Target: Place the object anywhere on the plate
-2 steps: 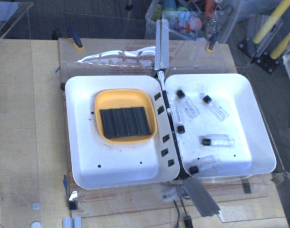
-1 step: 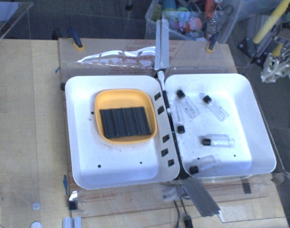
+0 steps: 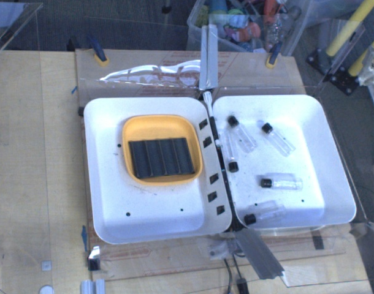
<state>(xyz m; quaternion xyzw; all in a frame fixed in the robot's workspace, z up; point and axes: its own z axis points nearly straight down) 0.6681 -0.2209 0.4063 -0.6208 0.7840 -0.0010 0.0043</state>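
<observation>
A yellow square plate (image 3: 135, 129) sits in the left bin (image 3: 107, 213), with a dark ribbed rectangular pad (image 3: 161, 157) lying flat on it. In the right bin (image 3: 334, 195) lie several clear vials with black caps: one at the top left (image 3: 241, 135), one at the top middle (image 3: 277, 138), one upright-looking by the divider (image 3: 229, 155), one in the middle (image 3: 279, 182) and one near the front wall (image 3: 262, 214).
A clear plastic divider post (image 3: 208, 57) stands at the back between the bins. A box of colourful toys (image 3: 251, 11) stands behind the bench. Black clips (image 3: 213, 177) line the seam between the bins. A grey flap (image 3: 260, 256) lies at the front.
</observation>
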